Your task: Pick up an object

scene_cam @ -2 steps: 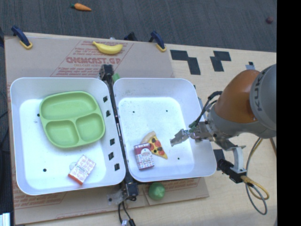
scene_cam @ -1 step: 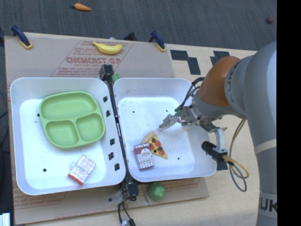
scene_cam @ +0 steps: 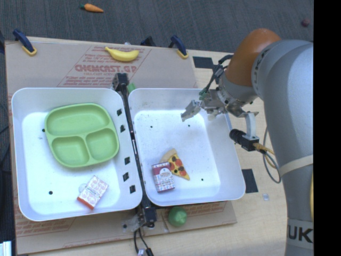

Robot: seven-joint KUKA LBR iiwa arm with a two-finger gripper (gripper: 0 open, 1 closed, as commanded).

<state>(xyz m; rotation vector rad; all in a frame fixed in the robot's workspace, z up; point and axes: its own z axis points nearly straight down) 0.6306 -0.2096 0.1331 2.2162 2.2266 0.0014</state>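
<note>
In the right bin [scene_cam: 224, 164] lie a toy pizza slice [scene_cam: 176, 164] and a small red box [scene_cam: 163, 177], touching each other near the front left. My gripper [scene_cam: 200, 114] hangs over the back of that bin, well behind and to the right of both. It is open, with nothing between its fingers [scene_cam: 188, 113]. The left bin [scene_cam: 21, 159] holds a green divided plate [scene_cam: 81, 135] and a red and white packet [scene_cam: 92, 191] near its front.
A yellow banana [scene_cam: 122, 53] rests on the cardboard behind the bins. A green ball [scene_cam: 177, 216] sits on the bench just in front of the right bin. Black clips [scene_cam: 127, 143] run along the divide between the bins. An orange carrot [scene_cam: 94, 7] lies on the floor.
</note>
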